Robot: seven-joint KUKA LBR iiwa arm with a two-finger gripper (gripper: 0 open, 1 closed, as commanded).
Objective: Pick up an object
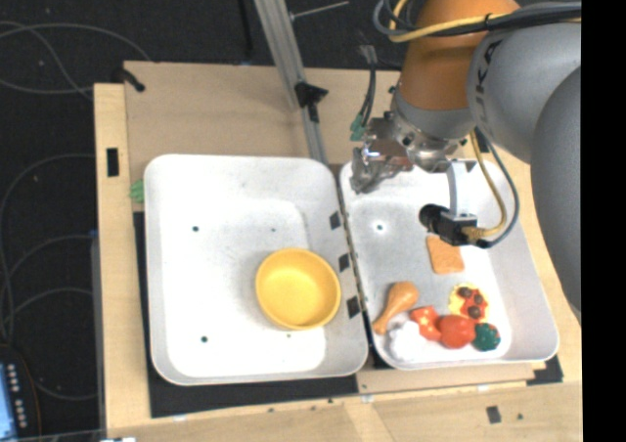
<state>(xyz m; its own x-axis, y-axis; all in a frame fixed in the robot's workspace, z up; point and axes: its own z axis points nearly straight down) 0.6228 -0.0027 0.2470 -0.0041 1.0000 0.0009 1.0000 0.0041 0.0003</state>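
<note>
Pincer (373, 168): hung over the right bin's (523, 264) far left corner; grip state could not be told. Nearer the camera and to its right lay an orange cracker (445, 255), drumstick (395, 304), red tomato (453, 331) and green piece (486, 336). Yellow bowl (297, 288): left bin (196, 196), nearer the camera.

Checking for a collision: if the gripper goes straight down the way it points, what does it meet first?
Probably bare floor of the right bin near its far left corner. The gripper hangs above that spot, apart from the orange cracker and other toys. Depth is hard to judge.
</note>
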